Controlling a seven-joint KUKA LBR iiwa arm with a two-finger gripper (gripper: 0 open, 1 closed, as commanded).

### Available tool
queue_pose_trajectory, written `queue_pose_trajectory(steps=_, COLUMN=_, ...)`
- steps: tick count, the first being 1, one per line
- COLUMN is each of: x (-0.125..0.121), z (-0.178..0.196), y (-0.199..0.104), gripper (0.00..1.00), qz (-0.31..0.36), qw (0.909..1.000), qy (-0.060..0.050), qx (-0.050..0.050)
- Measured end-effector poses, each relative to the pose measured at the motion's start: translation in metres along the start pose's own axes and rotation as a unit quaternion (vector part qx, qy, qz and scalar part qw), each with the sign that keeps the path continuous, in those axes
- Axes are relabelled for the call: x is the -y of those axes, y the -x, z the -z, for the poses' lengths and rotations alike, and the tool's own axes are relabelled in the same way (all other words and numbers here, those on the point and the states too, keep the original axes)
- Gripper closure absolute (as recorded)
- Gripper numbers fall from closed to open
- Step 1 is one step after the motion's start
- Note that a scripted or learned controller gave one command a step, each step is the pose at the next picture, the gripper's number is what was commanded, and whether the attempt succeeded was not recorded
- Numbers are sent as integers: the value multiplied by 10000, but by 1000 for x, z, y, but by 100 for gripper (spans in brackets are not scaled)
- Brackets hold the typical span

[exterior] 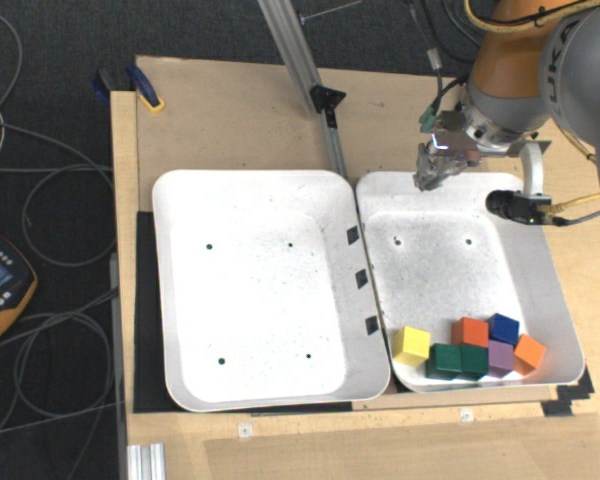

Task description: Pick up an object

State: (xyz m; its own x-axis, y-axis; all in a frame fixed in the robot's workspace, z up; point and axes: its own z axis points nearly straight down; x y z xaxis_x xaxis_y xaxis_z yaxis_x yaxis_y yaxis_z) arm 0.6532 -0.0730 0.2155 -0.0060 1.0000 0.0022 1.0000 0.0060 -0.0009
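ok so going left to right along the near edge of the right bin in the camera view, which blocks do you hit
yellow block → green block → purple block → orange block. The red and blue blocks sit just behind these, overlapping them, so I leave them out of the order.

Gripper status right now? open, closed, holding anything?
Gripper: above the far edge of the right bin, nothing visibly held; whether it is open or closed cannot be told. The blocks lie at the bin's near end.

a tan wooden bench (230, 118) stands on dark carpet (50, 28) strewn with loose black cables (40, 183).
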Motion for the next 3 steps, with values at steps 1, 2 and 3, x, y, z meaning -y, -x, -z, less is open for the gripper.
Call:
queue_pose_trajectory(steps=1, x=3, z=16, y=-50, gripper=100, qz=4, qw=10000, qy=19, qx=0)
queue_pose_trajectory(steps=2, x=3, z=28, y=-104, gripper=100, qz=6, qw=10000, qy=20, qx=-2)
queue_pose_trajectory(steps=3, x=15, z=37, y=-156, gripper=100, qz=6, qw=10000, qy=12, qx=-5)
